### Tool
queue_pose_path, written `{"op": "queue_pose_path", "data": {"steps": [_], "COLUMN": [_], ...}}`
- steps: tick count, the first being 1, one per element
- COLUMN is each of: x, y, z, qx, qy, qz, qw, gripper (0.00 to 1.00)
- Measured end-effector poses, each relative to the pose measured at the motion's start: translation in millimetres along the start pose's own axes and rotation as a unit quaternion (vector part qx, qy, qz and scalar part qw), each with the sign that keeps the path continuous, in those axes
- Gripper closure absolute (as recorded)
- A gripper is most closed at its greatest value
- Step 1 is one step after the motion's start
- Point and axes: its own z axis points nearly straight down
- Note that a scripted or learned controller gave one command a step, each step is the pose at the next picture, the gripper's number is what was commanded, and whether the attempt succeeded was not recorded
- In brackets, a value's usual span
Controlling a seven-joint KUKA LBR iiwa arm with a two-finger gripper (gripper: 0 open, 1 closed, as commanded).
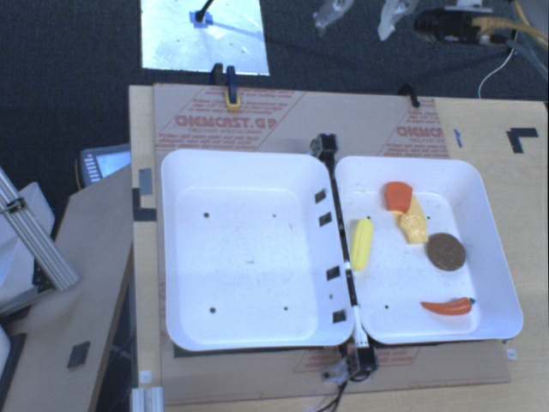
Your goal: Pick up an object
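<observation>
The gripper (367,11) hangs at the top of the camera view, above the dark floor beyond the far edge of the bench (360,114); its two pale fingers (334,7) stand apart, released, with nothing between them; every candidate lies below it in the view, in the right bin (493,230), so the coming move turns on a reach toward the near side and down; nearest the gripper is the orange block (397,196) by the bin's far wall, touching the yellow piece (414,223) just beneath it; the brown disc (446,251) sits beside that, toward the right wall; the yellow corn (362,243) lies along the left wall, its long axis running far to near; the red chili (447,306) lies crosswise near the near-right corner; the left bin (171,256) holds none of these
</observation>
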Motion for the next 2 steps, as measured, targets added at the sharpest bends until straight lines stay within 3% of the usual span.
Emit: {"op": "queue_pose_path", "data": {"steps": [1, 2], "x": [32.4, 14.7], "y": [0.2, 0.4], "z": [0.1, -0.1], "qx": [0.000, 0.001], "qy": [0.000, -0.001], "qz": [0.000, 0.004], "qw": [1.0000, 1.0000], "gripper": [0.00, 0.00]}}
